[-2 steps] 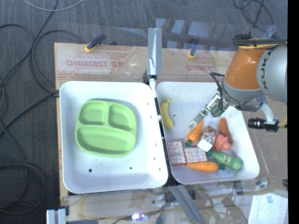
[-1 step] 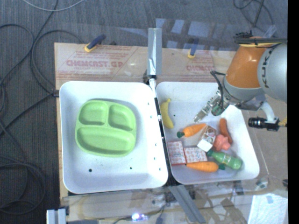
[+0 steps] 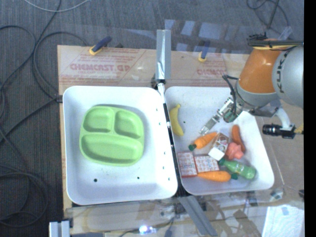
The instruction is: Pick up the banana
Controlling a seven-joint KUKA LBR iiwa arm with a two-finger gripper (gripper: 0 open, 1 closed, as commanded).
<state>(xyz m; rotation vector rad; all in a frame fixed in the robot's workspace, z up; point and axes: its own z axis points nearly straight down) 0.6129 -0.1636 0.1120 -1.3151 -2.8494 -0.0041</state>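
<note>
White plastic forms both shallow bins on the worktop (image 3: pixel 74 65). The left bin (image 3: pixel 74 181) holds a green divided tray (image 3: pixel 112 135), lying flat near its centre. The right bin (image 3: pixel 190 100) holds the banana (image 3: pixel 176 120), lying lengthwise against the left wall, apart from the other items. Near the front sit two carrots (image 3: pixel 205 140) (image 3: pixel 214 176), a green bottle (image 3: pixel 240 170), small printed cartons (image 3: pixel 195 164) and pinkish-red items (image 3: pixel 236 143). The jaws (image 3: pixel 217 117) hang over the right bin, above the upper carrot, well clear of the banana; whether they are open or closed cannot be told.
</note>
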